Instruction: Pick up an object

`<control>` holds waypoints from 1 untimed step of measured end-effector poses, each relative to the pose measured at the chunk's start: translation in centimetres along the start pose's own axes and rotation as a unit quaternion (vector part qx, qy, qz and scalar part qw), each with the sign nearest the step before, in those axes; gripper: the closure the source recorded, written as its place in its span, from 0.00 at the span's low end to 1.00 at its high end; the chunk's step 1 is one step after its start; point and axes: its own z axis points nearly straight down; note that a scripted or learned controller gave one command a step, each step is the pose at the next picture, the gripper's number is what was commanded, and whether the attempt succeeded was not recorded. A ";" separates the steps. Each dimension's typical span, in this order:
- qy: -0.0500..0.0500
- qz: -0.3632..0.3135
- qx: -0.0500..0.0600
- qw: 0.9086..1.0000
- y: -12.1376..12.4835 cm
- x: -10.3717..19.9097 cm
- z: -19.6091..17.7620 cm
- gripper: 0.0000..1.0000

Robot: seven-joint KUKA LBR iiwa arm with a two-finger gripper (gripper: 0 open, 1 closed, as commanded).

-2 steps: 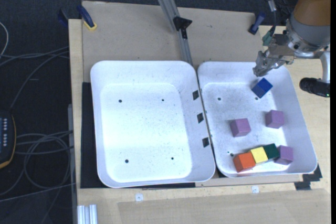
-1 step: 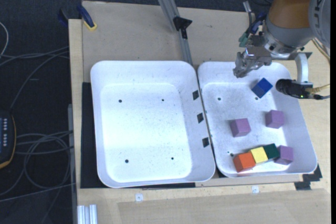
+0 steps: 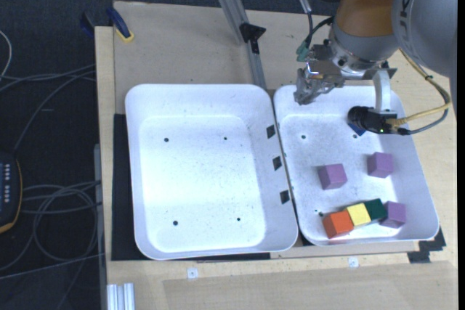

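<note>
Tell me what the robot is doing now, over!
Pincer over the right bin's far edge, holding nothing seen. Blocks untouched: two purple ones mid-bin, a row along the near wall. Nothing in the way.

A pale wooden bench [image 3: 189,33] carries two shallow white plastic bins side by side, touching along their inner edges. The left white bin [image 3: 145,156] and the right white bin [image 3: 305,149] sit on a black mat [image 3: 120,185] that shows along the left bin's outer side. A slanted grey metal post [image 3: 231,0] rises from the bench behind the bins. A small blue and yellow clamp [image 3: 120,23] grips the bench's far left corner.
</note>
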 end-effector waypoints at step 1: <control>0.000 0.000 0.000 1.000 0.1 5.6 -0.1 1.00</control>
